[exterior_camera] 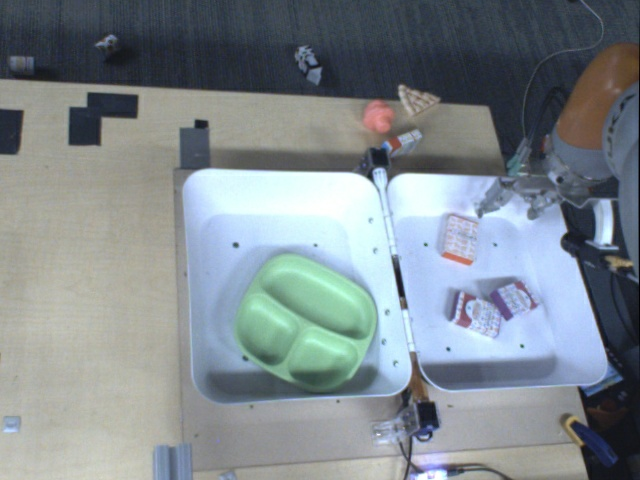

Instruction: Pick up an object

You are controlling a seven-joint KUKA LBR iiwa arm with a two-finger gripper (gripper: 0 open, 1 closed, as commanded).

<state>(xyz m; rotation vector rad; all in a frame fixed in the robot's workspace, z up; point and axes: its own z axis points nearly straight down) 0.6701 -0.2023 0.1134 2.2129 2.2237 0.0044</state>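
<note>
1. A small orange-edged packet [459, 239] is lying flat in the right bin [570, 368], long axis running roughly away from the camera, tilting slightly.
2. The gripper [515, 196] is hovering just beside it at the bin's far corner, fingers spread apart, gripping nothing, I'd say, though they're small here.
3. The approach is looking unfinished; next, it's needing to come down over the packet and close across its short side.
4. Two more packets [490, 310] are lying nearer; a green tray [305, 318] is sitting in the left bin [200, 268].

There are two bins [200, 268], one green tray [305, 318], and three small packets [459, 238] in the right bin.
</note>
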